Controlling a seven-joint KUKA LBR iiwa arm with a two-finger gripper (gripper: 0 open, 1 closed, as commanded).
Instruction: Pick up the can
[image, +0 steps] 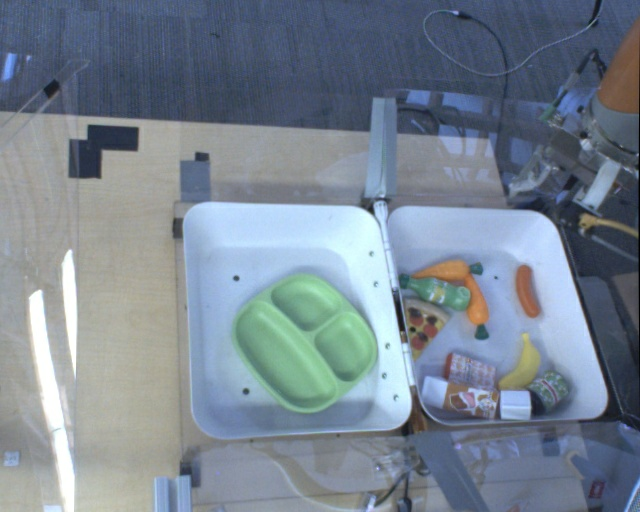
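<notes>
The can (549, 389) is small, with a dark green patterned label. It sits in the front right corner of the right bin (500, 235), just below the banana (522, 362) and right of a white carton end (514, 404). My gripper (534, 176) hangs beyond the bin's back right corner, over the glass and cables outside the bin, far from the can. Above it the wrist with its orange band (617, 92) enters from the upper right. Nothing is seen in the gripper.
The right bin also holds two carrots (446, 270), a green bottle (438, 292), a pizza slice (424, 324), a sausage (527, 290) and a red snack box (470, 370). A green divided plate (305, 342) lies in the left bin (230, 250).
</notes>
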